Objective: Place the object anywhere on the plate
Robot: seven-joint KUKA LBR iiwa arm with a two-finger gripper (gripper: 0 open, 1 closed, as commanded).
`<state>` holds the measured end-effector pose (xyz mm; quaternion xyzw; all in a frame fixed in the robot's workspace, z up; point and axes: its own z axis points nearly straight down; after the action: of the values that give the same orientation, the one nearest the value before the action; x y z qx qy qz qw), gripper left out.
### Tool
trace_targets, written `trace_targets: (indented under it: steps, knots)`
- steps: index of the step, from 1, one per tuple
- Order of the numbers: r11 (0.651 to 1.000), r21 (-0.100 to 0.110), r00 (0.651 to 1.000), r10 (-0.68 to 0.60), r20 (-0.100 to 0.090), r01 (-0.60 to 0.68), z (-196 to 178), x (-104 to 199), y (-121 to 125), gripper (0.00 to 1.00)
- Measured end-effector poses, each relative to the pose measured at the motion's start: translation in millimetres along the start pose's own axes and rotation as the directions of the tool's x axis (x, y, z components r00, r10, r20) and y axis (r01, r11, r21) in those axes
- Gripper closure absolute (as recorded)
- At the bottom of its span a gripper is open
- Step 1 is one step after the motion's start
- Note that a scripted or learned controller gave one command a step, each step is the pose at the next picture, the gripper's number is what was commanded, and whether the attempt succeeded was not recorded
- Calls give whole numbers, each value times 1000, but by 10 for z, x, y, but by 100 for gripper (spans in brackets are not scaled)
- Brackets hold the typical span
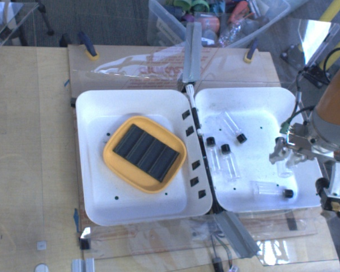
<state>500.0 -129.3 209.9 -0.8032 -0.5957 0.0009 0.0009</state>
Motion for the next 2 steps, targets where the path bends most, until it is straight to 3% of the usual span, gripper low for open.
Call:
trace_targets:
  steps: [1,2]
  knots:
    - [982,3,982,-187,-1,187,89,629,-413,100]
    - [957,-2,957,-290,1,290,139,1221,-236,100]
